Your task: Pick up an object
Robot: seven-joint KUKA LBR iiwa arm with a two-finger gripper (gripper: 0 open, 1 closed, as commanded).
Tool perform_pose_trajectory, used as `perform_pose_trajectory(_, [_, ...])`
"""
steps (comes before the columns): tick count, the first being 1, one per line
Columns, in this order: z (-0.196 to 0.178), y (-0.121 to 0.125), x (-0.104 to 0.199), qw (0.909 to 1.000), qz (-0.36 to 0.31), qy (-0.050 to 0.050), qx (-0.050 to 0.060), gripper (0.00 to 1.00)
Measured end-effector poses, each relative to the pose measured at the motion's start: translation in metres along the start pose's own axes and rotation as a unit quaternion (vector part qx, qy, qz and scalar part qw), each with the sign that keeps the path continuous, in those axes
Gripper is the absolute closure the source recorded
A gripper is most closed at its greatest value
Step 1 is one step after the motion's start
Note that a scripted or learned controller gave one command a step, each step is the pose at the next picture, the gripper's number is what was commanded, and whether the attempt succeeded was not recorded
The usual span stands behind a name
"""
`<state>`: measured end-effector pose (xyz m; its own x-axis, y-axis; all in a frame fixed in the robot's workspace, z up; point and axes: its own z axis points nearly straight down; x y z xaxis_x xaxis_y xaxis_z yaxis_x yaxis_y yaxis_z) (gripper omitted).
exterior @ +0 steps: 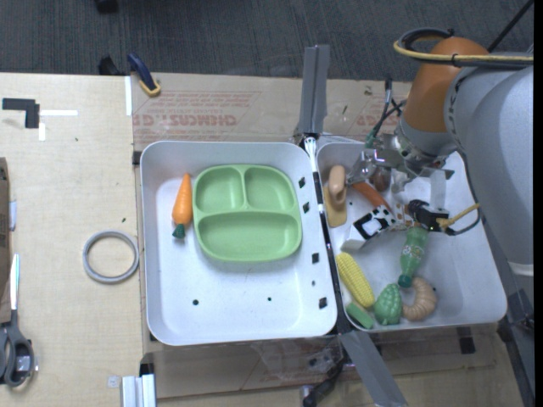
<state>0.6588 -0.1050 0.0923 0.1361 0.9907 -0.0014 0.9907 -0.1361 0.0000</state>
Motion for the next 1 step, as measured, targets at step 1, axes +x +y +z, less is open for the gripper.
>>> perform_pose_trajectory(1, [-0.0397, -0.0263, 0.0032, 0.9967, 0.081, 0.0, 0.001, 0.0])
